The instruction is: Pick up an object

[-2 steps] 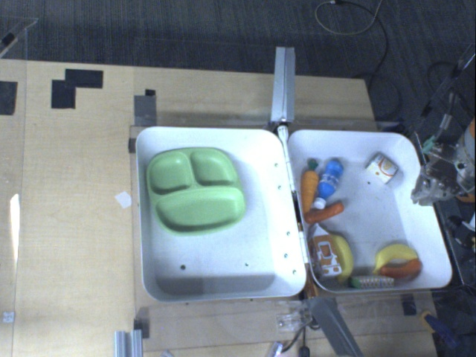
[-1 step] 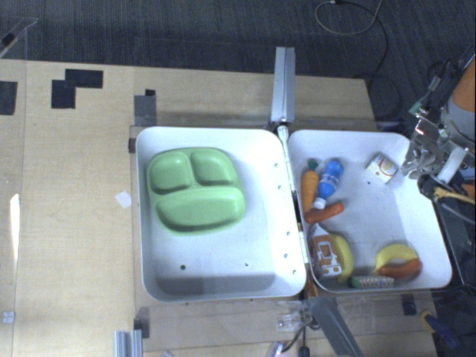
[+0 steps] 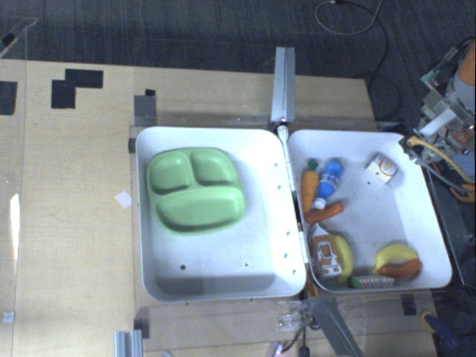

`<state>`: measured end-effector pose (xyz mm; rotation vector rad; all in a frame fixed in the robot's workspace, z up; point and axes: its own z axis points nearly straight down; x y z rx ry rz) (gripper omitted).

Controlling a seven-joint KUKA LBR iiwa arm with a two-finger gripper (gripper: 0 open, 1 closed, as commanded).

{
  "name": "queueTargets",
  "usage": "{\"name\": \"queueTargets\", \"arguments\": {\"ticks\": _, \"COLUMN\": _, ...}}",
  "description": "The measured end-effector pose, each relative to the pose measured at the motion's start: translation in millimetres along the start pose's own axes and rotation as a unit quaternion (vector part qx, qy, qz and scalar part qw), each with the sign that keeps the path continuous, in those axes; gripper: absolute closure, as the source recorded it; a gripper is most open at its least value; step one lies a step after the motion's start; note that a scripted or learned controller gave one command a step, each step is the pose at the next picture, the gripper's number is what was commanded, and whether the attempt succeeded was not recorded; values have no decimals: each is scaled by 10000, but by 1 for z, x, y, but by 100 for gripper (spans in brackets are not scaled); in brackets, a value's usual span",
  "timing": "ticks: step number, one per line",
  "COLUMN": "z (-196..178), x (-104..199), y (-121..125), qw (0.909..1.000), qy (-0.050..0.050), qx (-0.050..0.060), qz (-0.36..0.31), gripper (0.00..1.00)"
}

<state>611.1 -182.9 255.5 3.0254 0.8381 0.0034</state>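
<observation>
a pale green plastic divided tray (image 3: 196,190), rigid, light and smooth-rimmed, lies alone in the left shallow white bin (image 3: 223,281). in the right white bin (image 3: 424,199), the small pickable items crowd its left wall: an orange toy carrot (image 3: 309,186), a blue-and-white bottle (image 3: 328,183) and a reddish sausage-like piece (image 3: 324,213), with a small white carton (image 3: 382,168) apart. all look light, hard and slippery, best pinched across their narrow middles. the grey arm (image 3: 454,88) sits at the right edge; gripper state cannot be told.

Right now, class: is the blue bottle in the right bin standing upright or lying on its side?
Lying on its side. The blue bottle shows its full length flat on the right bin floor, beside the carrot.
</observation>
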Motion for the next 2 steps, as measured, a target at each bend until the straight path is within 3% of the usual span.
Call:
{"name": "queueTargets", "arguments": {"ticks": 1, "z": 17, "x": 21, "y": 19, "qw": 9938, "qy": 6, "qx": -1, "qz": 1108, "gripper": 100}}
{"name": "queueTargets", "arguments": {"ticks": 2, "z": 24, "x": 32, "y": 43, "qw": 9865, "qy": 11, "qx": -4, "qz": 1638, "gripper": 100}}
